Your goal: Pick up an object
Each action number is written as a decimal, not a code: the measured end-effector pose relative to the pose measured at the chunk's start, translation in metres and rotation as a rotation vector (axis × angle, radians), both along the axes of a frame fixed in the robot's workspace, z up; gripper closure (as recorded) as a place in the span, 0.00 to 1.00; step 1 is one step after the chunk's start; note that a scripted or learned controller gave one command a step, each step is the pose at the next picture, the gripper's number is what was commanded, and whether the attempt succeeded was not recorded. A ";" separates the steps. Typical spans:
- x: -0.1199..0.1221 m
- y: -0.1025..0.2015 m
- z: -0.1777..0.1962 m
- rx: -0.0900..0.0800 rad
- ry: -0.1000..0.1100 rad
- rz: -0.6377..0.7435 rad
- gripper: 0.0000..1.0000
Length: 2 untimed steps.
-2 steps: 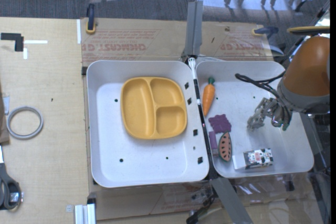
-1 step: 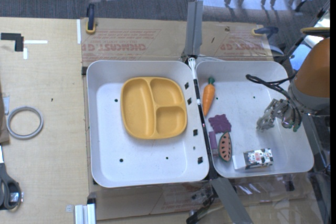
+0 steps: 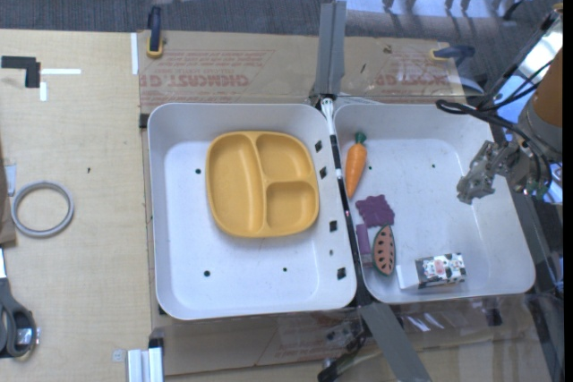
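Gripper (image 3: 474, 182) of mine hangs with nothing between its fingers, width I cannot tell, the small white carton (image 3: 440, 269) lying below-left near the right bin's (image 3: 430, 148) front wall, which could block a finger

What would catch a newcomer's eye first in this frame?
The yellow divided plate stands out, lying alone in the left bin. Next come the toy carrot, purple grape bunch and watermelon slice, lined along the left wall of the right bin, with a small printed box near its front. The gripper hangs over that bin's right side.
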<state>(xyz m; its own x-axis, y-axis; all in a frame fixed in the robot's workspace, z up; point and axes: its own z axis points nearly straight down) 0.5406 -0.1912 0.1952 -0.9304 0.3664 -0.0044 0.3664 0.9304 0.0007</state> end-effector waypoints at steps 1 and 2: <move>-0.014 -0.029 -0.103 0.000 0.003 0.300 1.00; 0.032 0.020 -0.103 0.001 0.001 -0.142 1.00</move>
<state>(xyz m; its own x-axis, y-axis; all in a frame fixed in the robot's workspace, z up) 0.5728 -0.1713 0.0923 -0.8690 0.4948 -0.0035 0.4948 0.8690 0.0012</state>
